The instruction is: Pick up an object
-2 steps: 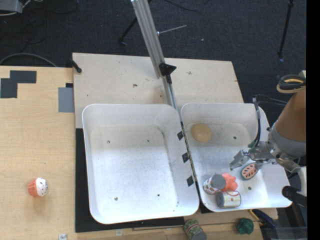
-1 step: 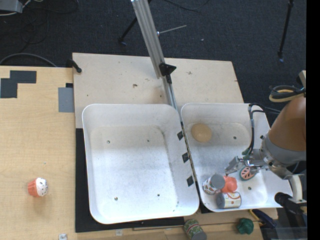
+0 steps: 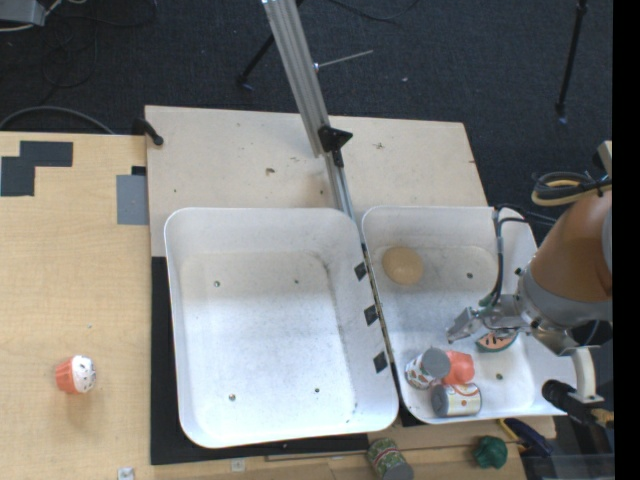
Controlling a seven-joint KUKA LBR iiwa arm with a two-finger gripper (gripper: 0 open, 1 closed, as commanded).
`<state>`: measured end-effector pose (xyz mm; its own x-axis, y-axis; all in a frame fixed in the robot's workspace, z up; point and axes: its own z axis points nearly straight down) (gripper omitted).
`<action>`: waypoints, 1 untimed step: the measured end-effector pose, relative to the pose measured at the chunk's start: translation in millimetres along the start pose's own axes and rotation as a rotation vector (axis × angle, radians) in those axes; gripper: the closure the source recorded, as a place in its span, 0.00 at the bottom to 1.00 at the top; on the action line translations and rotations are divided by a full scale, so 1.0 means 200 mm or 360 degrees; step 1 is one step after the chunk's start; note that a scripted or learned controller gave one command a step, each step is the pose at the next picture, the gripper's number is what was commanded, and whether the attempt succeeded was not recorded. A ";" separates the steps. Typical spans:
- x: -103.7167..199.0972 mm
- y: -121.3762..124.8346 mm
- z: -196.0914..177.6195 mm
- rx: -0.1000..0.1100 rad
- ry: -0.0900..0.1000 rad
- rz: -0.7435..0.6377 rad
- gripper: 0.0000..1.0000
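The right bin [image 3: 470,230] holds a tan round object [image 3: 403,265] near its back left. At its front lie a grey and orange cup-like object [image 3: 440,365] and a small can [image 3: 457,399], close together. My gripper [image 3: 487,326] hangs low over the right side of this bin, reaching in from the right below the orange band [image 3: 578,250]. A small orange and white thing [image 3: 494,342] lies right under the gripper; whether it is gripped is hidden by the wrist. The left bin [image 3: 200,230] stands beside it.
An aluminium rail [image 3: 305,78] slants from the back down to the gap between the bins. A small red and white object [image 3: 75,375] sits on the wooden table at far left. A green object [image 3: 489,452] and a dark can [image 3: 385,456] lie in front of the right bin.
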<state>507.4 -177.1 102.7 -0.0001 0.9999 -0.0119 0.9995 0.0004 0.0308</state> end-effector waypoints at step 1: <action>-0.01 0.00 -0.06 -0.0003 0.0000 0.0007 1.00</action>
<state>507.7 -178.0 113.8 0.0045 0.9999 -0.0118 0.9995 -0.0041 0.0326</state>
